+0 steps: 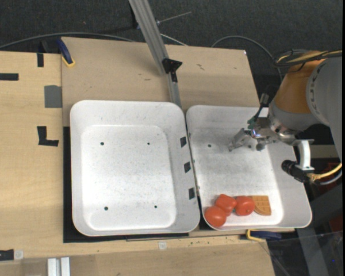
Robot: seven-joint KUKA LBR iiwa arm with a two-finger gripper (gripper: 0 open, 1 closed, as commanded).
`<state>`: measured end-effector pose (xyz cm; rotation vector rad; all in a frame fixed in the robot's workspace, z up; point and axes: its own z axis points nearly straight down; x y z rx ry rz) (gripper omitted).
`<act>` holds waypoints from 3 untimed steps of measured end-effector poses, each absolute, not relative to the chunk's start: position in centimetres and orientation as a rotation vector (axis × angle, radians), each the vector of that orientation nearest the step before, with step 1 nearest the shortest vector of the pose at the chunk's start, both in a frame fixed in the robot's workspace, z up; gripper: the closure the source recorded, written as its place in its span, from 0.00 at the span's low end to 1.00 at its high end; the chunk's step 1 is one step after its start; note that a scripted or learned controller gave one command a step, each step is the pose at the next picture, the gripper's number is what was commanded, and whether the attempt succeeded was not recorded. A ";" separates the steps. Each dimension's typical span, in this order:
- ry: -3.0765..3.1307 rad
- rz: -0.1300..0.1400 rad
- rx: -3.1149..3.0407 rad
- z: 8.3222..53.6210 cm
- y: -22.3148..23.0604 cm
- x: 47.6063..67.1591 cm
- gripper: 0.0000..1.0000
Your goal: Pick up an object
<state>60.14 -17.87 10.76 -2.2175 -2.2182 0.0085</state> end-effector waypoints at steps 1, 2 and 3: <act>-2.222 0.005 -2.218 8.7 -17.8 60.1 0.00; -2.225 -0.001 -2.218 9.9 -17.7 60.2 1.00; -2.227 -0.005 -2.222 16.1 -17.0 60.4 1.00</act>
